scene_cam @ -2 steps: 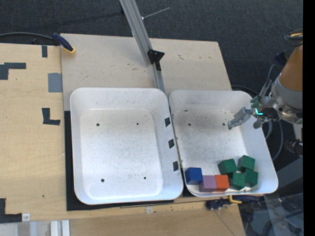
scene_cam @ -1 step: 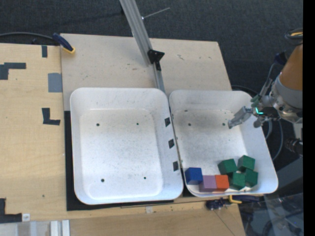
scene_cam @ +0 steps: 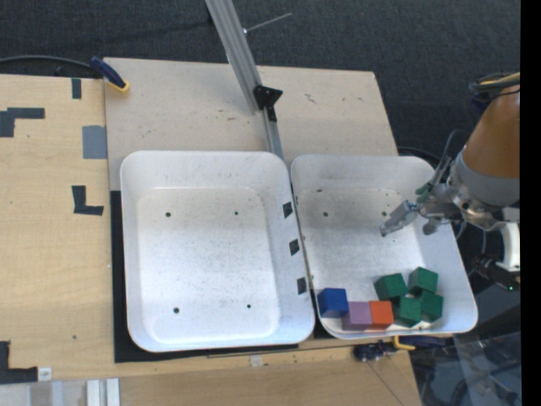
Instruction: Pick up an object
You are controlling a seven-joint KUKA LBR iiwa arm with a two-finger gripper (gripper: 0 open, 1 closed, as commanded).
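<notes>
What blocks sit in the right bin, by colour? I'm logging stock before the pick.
Green blocks: 4
Blue block: 1
Purple block: 1
Orange block: 1
Total: 7, all in the near corner of the right bin.

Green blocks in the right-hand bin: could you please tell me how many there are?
4 green blocks, clustered in the right bin near corner: one at, one at, one at, one at. They overlap, so another may be hidden.
</notes>
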